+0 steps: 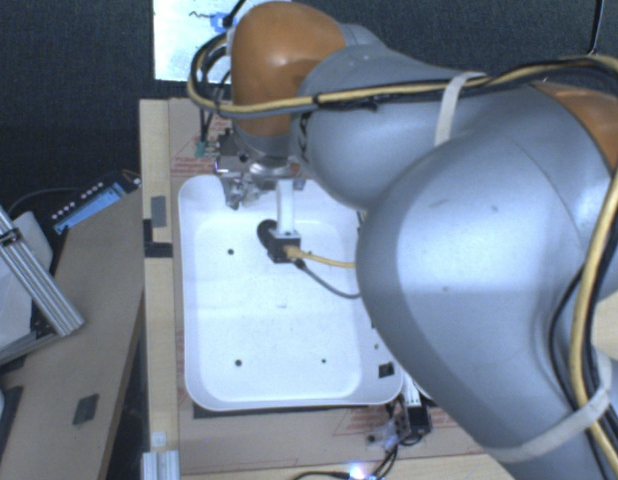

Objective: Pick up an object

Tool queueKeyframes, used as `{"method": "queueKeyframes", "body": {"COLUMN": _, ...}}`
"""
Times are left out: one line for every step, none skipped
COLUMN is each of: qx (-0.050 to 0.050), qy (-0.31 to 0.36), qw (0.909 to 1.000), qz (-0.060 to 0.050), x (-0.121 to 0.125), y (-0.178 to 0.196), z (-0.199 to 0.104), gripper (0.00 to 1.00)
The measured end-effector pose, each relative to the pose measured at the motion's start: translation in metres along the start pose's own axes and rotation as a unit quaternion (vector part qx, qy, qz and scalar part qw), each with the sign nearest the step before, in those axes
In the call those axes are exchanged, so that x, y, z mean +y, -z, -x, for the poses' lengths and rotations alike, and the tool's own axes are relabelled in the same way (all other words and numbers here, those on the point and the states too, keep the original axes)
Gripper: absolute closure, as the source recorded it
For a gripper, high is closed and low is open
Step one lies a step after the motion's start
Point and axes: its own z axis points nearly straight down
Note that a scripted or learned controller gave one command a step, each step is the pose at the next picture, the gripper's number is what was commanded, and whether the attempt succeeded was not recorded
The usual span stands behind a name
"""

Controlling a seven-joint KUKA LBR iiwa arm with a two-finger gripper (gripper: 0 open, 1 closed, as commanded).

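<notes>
My gripper (245,185) hangs below the orange wrist band (279,53), over the far left corner of the left white bin (259,358). It is low, close to the bin's back wall. The big grey arm (469,228) crosses in from the right and hides the right bin and the right part of this one. No loose object shows between or next to the gripper.
The bin floor (249,318) shows a few small dark dots. A white printed sheet (204,28) lies behind the bins. An aluminium rail (29,278) and a blue device (89,203) sit off to the left, beyond the wooden bench edge (157,298).
</notes>
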Motion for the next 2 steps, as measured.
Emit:
{"method": "queueKeyframes", "body": {"qx": 0.0, "qy": 0.0, "qw": 1.0, "qz": 0.002, "x": 0.001, "y": 0.014, "z": 0.002, "gripper": 1.0}}
{"method": "queueKeyframes", "body": {"qx": -0.001, "qy": -0.001, "qw": 1.0, "qz": -0.001, "x": 0.0, "y": -0.021, "z": 0.002, "gripper": 1.0}}
